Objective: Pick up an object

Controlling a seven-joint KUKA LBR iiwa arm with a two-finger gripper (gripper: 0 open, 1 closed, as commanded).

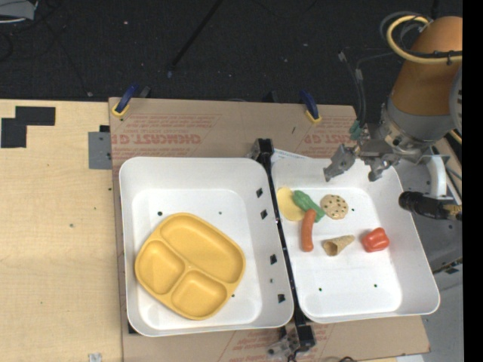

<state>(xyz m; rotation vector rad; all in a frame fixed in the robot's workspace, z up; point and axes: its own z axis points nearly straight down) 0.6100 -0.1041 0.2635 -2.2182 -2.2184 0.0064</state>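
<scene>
Small toy foods lie in the right bin [392,292]: a round chocolate-chip cookie [333,207], a green piece [307,203] on a pale yellow piece [286,204], an orange-red hot dog [307,230], a tan cone [337,243] and a red pepper [375,239]. My gripper [354,167] hangs above the bin's far edge, behind the cookie. Its two grey fingers [334,164] are spread wide, open, with nothing between them.
A yellow three-compartment plate [190,265] lies in the left bin [139,179]. A black divider [273,225] runs between the bins. Blue-and-yellow clamps [309,105] hold the cardboard base at the back. A black fitting [423,202] sticks out past the right bin's edge.
</scene>
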